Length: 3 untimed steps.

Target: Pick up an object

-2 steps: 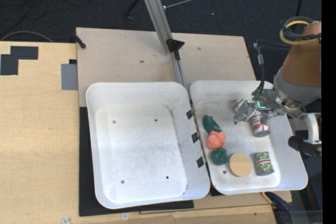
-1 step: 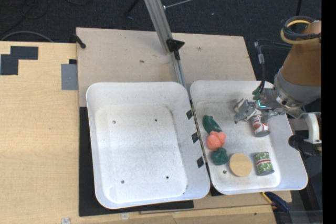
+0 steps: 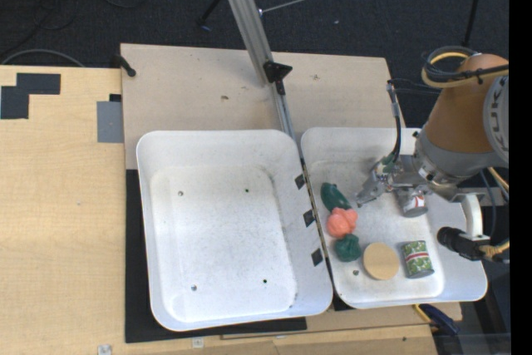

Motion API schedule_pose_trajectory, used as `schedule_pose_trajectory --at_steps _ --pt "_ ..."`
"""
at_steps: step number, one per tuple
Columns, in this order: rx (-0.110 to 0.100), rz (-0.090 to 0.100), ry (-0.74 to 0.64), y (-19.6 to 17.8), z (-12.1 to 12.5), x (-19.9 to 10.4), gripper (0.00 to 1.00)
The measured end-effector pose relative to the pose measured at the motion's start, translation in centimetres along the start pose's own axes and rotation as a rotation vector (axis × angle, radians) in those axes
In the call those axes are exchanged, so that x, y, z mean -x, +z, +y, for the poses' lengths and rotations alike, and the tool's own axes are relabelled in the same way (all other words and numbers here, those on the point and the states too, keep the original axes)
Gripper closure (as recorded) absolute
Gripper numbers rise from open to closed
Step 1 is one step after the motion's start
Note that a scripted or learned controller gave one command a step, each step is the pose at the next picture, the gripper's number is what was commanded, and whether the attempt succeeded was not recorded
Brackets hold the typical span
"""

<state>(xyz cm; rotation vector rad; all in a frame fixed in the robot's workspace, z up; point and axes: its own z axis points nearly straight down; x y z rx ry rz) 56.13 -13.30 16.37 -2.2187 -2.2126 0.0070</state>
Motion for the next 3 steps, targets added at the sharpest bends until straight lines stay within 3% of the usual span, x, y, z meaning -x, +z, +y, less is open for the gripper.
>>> schedule_pose_trajectory --at_steps 2,3 --pt "0.006 -0.002 -0.001 7.2 0.2 -0.2 0.00" --pt "0.005 -0.001 0.005 6.2 0.1 -0.1 1.00"
